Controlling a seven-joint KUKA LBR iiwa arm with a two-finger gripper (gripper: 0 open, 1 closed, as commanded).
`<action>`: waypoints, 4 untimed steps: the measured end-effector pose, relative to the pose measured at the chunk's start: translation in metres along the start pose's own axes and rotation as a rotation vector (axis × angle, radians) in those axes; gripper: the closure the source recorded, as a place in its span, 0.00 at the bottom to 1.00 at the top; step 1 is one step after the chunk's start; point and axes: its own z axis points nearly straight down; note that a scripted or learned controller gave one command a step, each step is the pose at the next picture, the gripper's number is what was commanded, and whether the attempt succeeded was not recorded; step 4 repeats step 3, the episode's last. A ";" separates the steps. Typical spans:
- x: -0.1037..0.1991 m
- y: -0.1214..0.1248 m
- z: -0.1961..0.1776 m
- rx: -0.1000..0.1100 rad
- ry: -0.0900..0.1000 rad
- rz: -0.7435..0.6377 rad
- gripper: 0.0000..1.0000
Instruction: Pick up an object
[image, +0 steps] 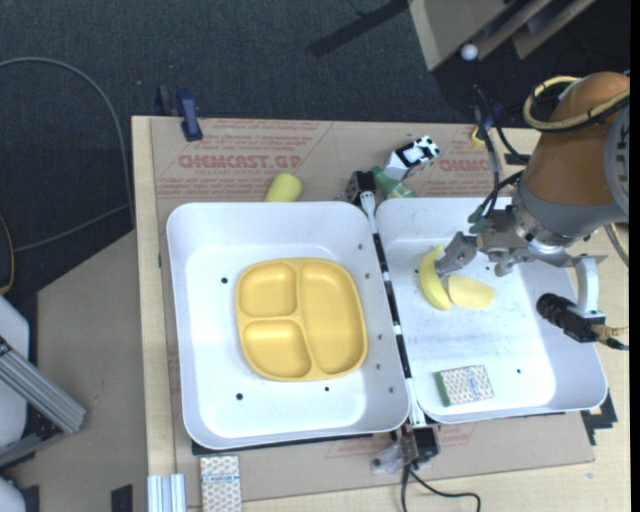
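The right bin (560, 385) holds a curved yellow banana (431, 283) and, touching its right side, a pale yellow rounded piece (470, 293). Nearer the front lies a small green-patterned packet (465, 384). My gripper (478, 260) hangs just above and behind the two yellow things. Its fingers are spread, one (455, 254) reaching toward the banana's top and the other on the right. Nothing sits between them.
A yellow divided plate (300, 318) lies in the left bin (200, 250). Behind the bins on the board are a yellow object (283, 187), a black-and-white item (415, 153) and a blue clamp (187, 113). A black part (565, 314) hangs off the arm over the right bin.
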 end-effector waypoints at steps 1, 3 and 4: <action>-0.012 0.033 0.108 -0.003 -0.001 0.001 0.00; 0.059 0.039 0.008 -0.002 0.000 -0.001 1.00; 0.059 0.039 0.008 -0.002 0.000 -0.001 1.00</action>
